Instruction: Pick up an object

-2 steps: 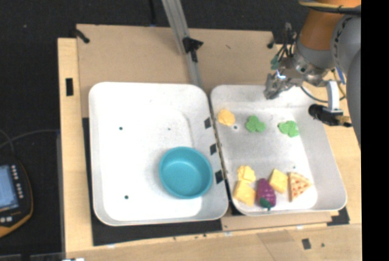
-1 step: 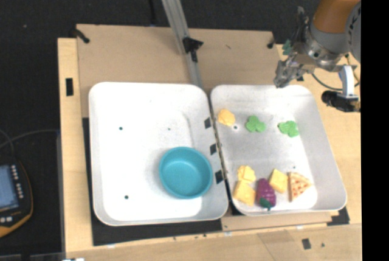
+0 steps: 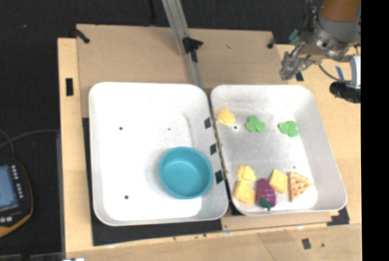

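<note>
My gripper (image 3: 290, 67) hangs above the far right corner of the right bin (image 3: 316, 114), well off the toys, with nothing between its fingers. In that bin lie a yellow piece (image 3: 226, 117) near the far left wall, two green leafy pieces (image 3: 255, 125) (image 3: 289, 128) in the middle, and along the near wall a yellow chunk (image 3: 244, 185), a purple grape bunch (image 3: 265, 193), a yellow cube (image 3: 278, 180) and a pizza slice (image 3: 297, 184). A blue bowl (image 3: 185, 171) sits in the left bin (image 3: 115, 107).
A grey metal pole (image 3: 173, 7) slants up from the bench behind the bins. The tan bench top (image 3: 243, 53) lies bare behind them. A handheld controller (image 3: 12, 193) sits off the bench at the far left.
</note>
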Available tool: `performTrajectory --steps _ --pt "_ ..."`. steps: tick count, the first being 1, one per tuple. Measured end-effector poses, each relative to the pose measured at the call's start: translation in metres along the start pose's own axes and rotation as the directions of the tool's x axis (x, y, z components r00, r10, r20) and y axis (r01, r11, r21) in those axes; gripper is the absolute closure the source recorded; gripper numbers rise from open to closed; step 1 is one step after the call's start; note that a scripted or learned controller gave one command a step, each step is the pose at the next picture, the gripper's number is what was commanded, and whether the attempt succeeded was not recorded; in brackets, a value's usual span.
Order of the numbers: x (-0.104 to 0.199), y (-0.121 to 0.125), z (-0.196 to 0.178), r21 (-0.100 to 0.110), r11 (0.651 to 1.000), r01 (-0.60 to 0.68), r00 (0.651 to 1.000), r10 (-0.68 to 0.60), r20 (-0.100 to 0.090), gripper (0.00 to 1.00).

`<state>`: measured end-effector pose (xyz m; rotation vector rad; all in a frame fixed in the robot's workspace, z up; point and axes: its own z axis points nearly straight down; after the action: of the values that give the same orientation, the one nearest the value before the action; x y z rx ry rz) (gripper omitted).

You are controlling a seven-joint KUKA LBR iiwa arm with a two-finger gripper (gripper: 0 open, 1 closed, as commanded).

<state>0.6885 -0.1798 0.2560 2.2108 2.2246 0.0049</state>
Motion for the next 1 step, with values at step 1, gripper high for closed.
performTrajectory --steps 1 --pt "0.036 -0.0208 -0.0029 0.005 1.0 -0.002 1.0 0.002 -0.001 1.0"
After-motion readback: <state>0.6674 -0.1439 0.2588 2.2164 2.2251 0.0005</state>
